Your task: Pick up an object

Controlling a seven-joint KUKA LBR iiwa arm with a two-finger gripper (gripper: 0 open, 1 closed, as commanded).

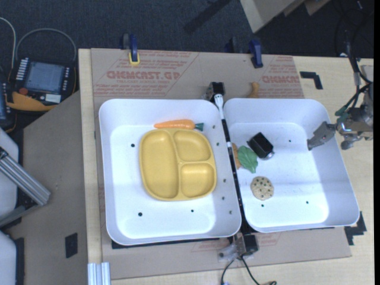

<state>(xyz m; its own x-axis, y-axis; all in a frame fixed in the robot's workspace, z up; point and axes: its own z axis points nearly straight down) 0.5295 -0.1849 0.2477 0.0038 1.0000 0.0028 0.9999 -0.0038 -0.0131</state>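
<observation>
Tool sits at the right bin's far-right wall; its grip state I cannot tell. Steer left to the cookie, descend squarely over it.

arm cut off at right edge, end effector blurred

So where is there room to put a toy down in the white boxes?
The right bin has bare floor right of the cookie and black block. The left bin has a bare strip below the yellow plate. It's crowded by the middle wall, where the green thing, block and cookie sit close together.
</observation>
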